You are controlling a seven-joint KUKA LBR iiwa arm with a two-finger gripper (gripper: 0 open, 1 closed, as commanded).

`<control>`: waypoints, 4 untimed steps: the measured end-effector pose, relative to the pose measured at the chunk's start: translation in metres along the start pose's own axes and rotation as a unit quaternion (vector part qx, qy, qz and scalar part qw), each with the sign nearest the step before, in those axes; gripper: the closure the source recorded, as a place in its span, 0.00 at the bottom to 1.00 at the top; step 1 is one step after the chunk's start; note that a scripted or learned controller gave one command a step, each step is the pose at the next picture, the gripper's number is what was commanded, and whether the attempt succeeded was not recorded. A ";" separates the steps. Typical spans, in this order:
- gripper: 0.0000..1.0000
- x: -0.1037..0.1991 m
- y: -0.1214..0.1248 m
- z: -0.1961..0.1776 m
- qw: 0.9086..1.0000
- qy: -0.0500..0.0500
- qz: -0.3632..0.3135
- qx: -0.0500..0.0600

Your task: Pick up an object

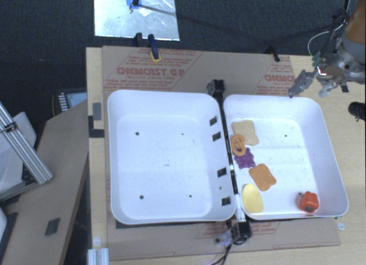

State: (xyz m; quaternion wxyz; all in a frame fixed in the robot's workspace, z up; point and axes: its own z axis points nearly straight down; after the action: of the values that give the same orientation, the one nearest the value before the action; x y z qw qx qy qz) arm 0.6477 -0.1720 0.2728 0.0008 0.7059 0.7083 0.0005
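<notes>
bench: brown board (171, 66) with red print under both bins | clamps: blue and yellow (153, 47) at board's far edge | foil sheet (136, 5) on dark floor beyond, black rod lying across it | aluminium rail (20, 146) at left, tilted | black clips (220, 155) along the bins' seam

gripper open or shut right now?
Open. The gripper sits above the right bin's far rim with its fingers spread apart and nothing between them.
</notes>
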 end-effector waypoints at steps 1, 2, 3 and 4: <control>0.00 -0.028 0.021 -0.230 1.000 -0.004 -0.001 -0.010; 1.00 -0.026 0.022 -0.231 1.000 -0.002 -0.004 -0.003; 1.00 -0.035 -0.045 -0.266 1.000 -0.001 0.002 -0.002; 1.00 -0.003 -0.111 -0.264 1.000 0.000 -0.001 -0.001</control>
State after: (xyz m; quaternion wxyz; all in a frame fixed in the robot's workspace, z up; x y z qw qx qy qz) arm 0.5361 -0.1753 0.5364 0.0009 0.7054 0.7089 0.0012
